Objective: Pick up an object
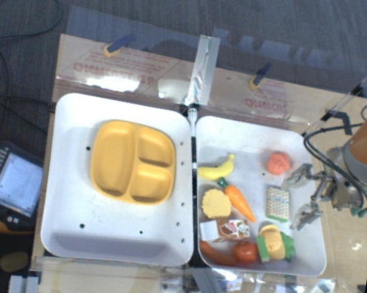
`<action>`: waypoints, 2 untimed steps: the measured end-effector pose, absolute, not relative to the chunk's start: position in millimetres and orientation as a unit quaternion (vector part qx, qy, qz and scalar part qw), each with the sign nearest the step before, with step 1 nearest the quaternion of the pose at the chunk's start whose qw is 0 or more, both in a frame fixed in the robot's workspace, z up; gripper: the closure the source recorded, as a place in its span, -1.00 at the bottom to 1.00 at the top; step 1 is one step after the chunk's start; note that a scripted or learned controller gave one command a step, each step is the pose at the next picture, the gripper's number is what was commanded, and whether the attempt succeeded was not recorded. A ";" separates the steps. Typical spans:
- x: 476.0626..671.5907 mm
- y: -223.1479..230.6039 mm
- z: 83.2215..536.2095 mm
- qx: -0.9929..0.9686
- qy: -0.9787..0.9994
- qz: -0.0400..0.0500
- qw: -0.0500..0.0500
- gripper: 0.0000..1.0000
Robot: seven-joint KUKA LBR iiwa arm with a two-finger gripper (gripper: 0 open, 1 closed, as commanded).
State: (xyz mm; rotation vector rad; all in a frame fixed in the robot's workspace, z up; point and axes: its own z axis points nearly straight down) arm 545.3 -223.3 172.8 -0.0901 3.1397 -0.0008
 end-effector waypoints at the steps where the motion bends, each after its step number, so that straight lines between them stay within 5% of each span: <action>1: 576.6 -221.8 262.6 -0.167 0.986 0.000 0.002 -1.00; 2: 578.1 -220.9 272.5 -0.167 0.986 0.000 0.004 1.00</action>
